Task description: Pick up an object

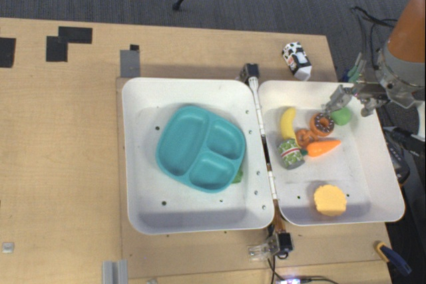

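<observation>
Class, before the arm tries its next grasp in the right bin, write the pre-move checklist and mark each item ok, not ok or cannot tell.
1. Gripper is over the right bin: ok.
2. Nothing is seen between its fingers: ok.
3. Target stands apart from its neighbours: not ok; the green ball, donut and carrot crowd together.
4. An isolated alternative exists: ok, the yellow block.
5. Finger opening: cannot tell.
</observation>
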Motion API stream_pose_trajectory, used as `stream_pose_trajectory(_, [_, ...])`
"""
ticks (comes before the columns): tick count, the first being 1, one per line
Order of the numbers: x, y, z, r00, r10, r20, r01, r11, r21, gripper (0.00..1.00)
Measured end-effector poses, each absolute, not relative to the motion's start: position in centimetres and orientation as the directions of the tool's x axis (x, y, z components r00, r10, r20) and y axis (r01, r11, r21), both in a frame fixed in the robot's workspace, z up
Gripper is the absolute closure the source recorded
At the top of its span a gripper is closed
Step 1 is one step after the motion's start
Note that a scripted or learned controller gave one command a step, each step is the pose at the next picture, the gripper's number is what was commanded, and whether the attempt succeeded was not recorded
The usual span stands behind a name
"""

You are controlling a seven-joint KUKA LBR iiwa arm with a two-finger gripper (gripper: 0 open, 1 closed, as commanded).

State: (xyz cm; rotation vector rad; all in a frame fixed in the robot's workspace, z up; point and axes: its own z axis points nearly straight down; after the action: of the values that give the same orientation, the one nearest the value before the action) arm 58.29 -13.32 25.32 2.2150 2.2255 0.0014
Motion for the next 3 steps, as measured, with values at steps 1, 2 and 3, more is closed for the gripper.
stream_pose_trajectory(1, [57.2, -8.7, 17.0, -0.031, 1.0, 0.001, 1.0, 0.031, -0.002, 0.0])
stream_pose_trajectory(2, [60.8, -8.6, 9.4, 0.054, 0.999, 0.0, 0.999, -0.054, 0.001, 0.0])
stream_pose_trajectory(3, [60.9, -8.6, 10.5, 0.053, 0.999, 0.0, 0.999, -0.053, 0.004, 1.0])
